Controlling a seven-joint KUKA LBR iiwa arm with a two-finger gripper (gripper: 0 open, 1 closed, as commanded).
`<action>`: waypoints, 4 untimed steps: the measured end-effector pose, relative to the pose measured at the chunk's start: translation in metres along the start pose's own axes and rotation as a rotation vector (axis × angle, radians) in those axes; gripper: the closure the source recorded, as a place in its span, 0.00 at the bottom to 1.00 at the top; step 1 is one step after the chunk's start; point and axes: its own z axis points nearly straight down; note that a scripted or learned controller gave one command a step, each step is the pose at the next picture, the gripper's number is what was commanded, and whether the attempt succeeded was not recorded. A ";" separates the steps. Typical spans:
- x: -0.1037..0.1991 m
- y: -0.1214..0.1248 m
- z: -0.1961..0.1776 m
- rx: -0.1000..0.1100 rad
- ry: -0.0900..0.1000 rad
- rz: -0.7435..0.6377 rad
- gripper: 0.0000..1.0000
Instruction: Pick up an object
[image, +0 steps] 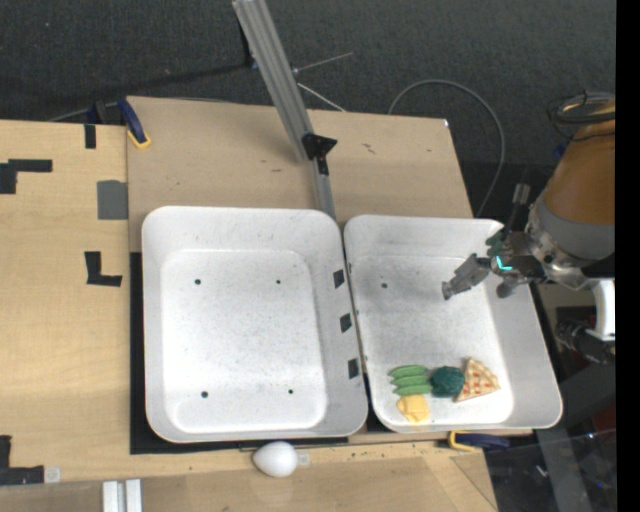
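Your gripper (462, 282) hovers over the upper part of the right bin (420, 250), holding nothing — whether it stands apart or together you cannot tell from here. The toy food cluster (440, 382) lies toward the bin's near edge, below the gripper — its long axis running left to right.

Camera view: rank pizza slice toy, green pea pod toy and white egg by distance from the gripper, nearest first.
From the gripper:
1. Pizza slice toy, right bin, near corner.
2. Green pea pod toy, same bin, further left.
3. White egg, on the bench below the left bin.
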 end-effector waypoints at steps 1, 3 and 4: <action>0.001 0.003 0.044 0.005 0.000 0.001 0.00; 0.003 0.005 0.151 0.006 0.001 0.000 0.00; 0.004 0.007 0.138 0.002 0.001 0.000 1.00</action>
